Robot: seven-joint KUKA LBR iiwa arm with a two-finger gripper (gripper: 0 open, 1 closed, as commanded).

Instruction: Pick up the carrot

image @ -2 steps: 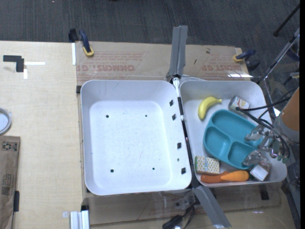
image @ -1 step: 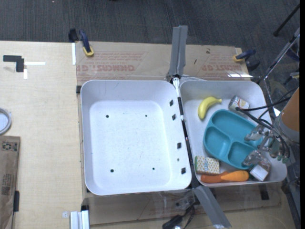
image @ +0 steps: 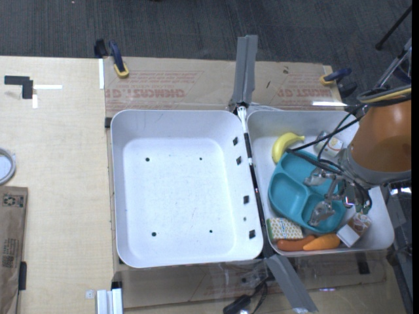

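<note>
1. In the right-hand shallow white bin (image: 259,175), against its near wall, lies the orange tapered carrot (image: 321,243), stretched roughly along that wall with its thicker end toward the right.
2. Just left of the carrot, and touching it or nearly so, rests a darker reddish-orange elongated piece (image: 292,244) whose nature is too blurred to tell.
3. Just behind those two sits a small patterned packet with a green and white print (image: 283,228), partly tucked under the edge of the teal plastic divided tray (image: 294,198).
4. The teal tray fills the middle of the right bin, tilted, with a yellow banana-shaped toy (image: 285,144) beyond it near the far wall.
5. The metal two-finger gripper (image: 325,207) hangs over the right part of the teal tray, behind the carrot and apart from it; nothing shows between its fingers, and whether they are spread or pressed together cannot be told from this angle.
6. Above the gripper, the arm's orange band (image: 387,136) bulks at the right side, with black cables (image: 321,146) looping from it toward the banana toy.
7. A small white and brown block (image: 353,231) lies in the near right corner of the bin, just right of the carrot's thick end.
8. The left-hand shallow white bin (image: 118,182) sits alongside, sharing the middle divider.
9. Both bins rest on a light wooden surface (image: 52,149), with brown cardboard (image: 170,84) clamped behind them and a roll of tape (image: 5,167) at the far left edge.
</note>
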